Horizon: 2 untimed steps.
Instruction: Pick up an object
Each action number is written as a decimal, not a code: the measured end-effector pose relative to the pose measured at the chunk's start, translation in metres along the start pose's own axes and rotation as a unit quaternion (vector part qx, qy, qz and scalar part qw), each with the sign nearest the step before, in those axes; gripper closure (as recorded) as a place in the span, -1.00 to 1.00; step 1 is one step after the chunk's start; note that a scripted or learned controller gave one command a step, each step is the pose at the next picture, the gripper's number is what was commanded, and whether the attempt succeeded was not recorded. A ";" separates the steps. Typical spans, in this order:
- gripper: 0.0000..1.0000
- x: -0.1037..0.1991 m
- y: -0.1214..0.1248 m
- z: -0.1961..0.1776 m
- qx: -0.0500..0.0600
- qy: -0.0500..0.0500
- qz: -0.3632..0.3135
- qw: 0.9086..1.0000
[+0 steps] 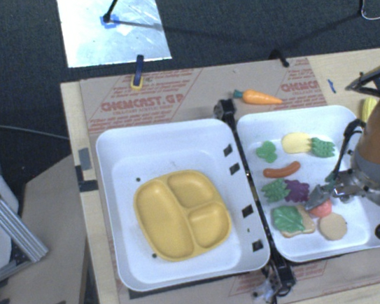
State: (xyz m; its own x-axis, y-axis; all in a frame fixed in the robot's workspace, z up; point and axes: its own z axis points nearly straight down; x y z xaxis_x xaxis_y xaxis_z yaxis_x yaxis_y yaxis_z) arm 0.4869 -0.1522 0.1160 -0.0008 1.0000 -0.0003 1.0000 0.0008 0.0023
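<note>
Dark carpet surrounds the bench point(167, 94), which is covered with printed cardboard and carries two white bins side by side. The left bin point(118, 194) holds a yellow divided tray point(182, 214). The right bin point(344, 117) holds toy food: green leaves, a lemon point(295, 142), a sausage point(281, 170), purple grapes point(296, 190), a sandwich point(292, 220), a red tomato point(320, 209) and a round cookie point(333, 226). A carrot point(257, 96) lies outside, on the cardboard behind the bins. The gripper point(322, 197) is low in the right bin, just over the tomato. Whether its fingers are spread or closed, I cannot tell. I judge nothing is lifted yet; the grasp and the lift remain.
</note>
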 end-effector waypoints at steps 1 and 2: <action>-1.00 0.000 0.000 0.000 0.000 0.000 0.000 1.000; -1.00 0.000 0.000 0.000 0.000 0.000 0.000 1.000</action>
State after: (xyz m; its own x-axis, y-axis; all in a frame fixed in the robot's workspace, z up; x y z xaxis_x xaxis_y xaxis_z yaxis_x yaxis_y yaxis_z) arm 0.4869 -0.1522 0.1160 -0.0009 1.0000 -0.0003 1.0000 0.0009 0.0022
